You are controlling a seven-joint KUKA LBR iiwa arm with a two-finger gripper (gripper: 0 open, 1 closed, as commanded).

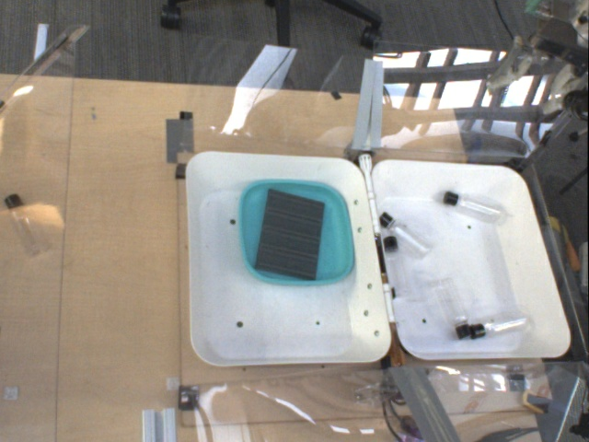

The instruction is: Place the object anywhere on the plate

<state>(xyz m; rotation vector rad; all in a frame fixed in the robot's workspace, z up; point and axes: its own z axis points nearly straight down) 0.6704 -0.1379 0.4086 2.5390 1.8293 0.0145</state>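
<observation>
The dark ribbed rectangular block [291,234] lies flat on the teal plate [341,244], roughly centred, its long side running up and down the view with a slight tilt. The plate sits in the upper middle of the left white bin [221,320], its rim well inside the bin's walls.

Over to the right white bin [543,247], just beside the left one, we have several clear plastic tubes with black caps: one tube [469,205] near the top, two capped tubes [398,231] close to the left wall, and another tube [490,327] lying near the bottom edge.

Both bins rest on the wooden counter [92,247]. A small black-capped item [13,201] lies far out on the counter's left. Beyond the counter, an office chair base [276,3] stands on grey carpet.

As for the end effector, I cannot tell whether it is apart or together.
</observation>
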